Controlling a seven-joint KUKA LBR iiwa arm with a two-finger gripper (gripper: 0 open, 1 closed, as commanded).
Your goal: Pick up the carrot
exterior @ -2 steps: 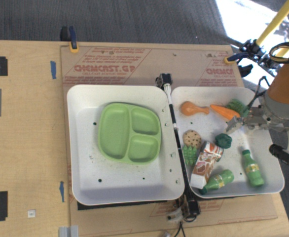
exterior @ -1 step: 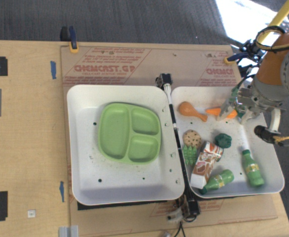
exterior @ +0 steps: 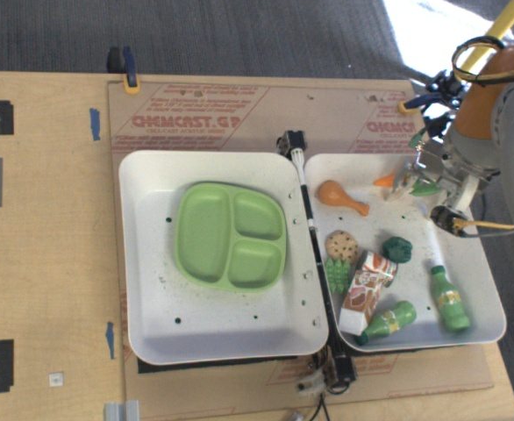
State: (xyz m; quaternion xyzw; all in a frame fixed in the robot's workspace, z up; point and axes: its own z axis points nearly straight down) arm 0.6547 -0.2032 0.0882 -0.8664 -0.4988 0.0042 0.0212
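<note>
Right bin, far end. My two-finger gripper (exterior: 406,185) hung low over the far part of the shallow white right-hand bin (exterior: 489,310), with my grey wrist and its orange band (exterior: 478,112) reaching in from the right. The small orange carrot (exterior: 384,181) lay on the bin floor just beside my fingertips, on their left (touching or not, I could not tell). How wide my jaws stood I could not tell either; the wrist hardware blurred them.

Other contents of that bin: a tan plastic drumstick (exterior: 342,197) left of the carrot, a speckled round cookie (exterior: 341,245), a dark green leafy lump (exterior: 397,249), a brown-and-white carton (exterior: 367,293) lying tilted, a green bottle (exterior: 451,299) near the right wall, and a second green bottle (exterior: 389,319) lying against the carton's near end.

The shallow white left-hand bin (exterior: 143,235) bore a light green divided plastic plate (exterior: 232,236) with three compartments.
</note>
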